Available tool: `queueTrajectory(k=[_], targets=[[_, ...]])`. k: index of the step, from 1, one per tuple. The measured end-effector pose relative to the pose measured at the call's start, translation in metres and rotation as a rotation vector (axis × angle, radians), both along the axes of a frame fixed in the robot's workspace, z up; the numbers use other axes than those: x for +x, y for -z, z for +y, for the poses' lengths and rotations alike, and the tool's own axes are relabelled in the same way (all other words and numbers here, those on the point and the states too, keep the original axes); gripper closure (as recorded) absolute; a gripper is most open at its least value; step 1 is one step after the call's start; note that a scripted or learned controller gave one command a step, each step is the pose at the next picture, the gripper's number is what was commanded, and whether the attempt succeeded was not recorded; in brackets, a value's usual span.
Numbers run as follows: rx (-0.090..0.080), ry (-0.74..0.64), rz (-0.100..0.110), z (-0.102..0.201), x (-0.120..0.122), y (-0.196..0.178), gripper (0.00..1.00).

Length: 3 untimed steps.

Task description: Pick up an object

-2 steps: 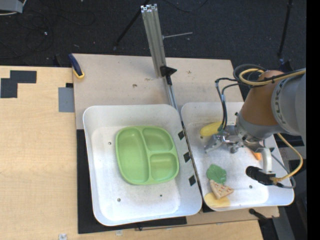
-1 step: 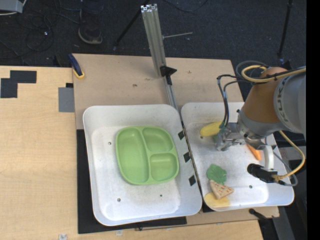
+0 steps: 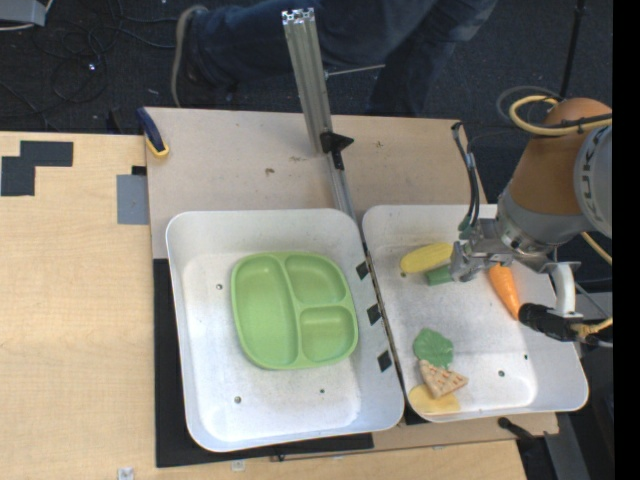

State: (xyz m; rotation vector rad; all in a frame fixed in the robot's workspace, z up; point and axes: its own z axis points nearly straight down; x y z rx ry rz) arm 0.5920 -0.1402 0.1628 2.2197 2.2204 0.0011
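Gripper (image 3: 462, 265): I see it low in the right bin (image 3: 545, 393), fingers clamped on a green block (image 3: 438, 277).
Corn (image 3: 425, 258): touching the block.
Carrot (image 3: 504, 288): just right.
Plate (image 3: 295, 309): left bin (image 3: 200, 408).

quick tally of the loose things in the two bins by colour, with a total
Green: 3 — divided plate in the left bin, small block by the gripper, leafy piece in the right bin
Yellow: 1 — corn
Orange: 1 — carrot
Tan and yellow: 1 — wedge
Total: 6
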Motion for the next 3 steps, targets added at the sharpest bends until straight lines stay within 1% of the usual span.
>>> queueTrajectory(k=[1,2,3], targets=[[0.0,-0.001,-0.001,-0.001,0.006,-0.044,1.0],[0.0,-0.001,-0.001,-0.003,0.006,-0.086,1.0],[0.003,-0.004,0.006,0.057,-0.012,-0.081,1.0]])
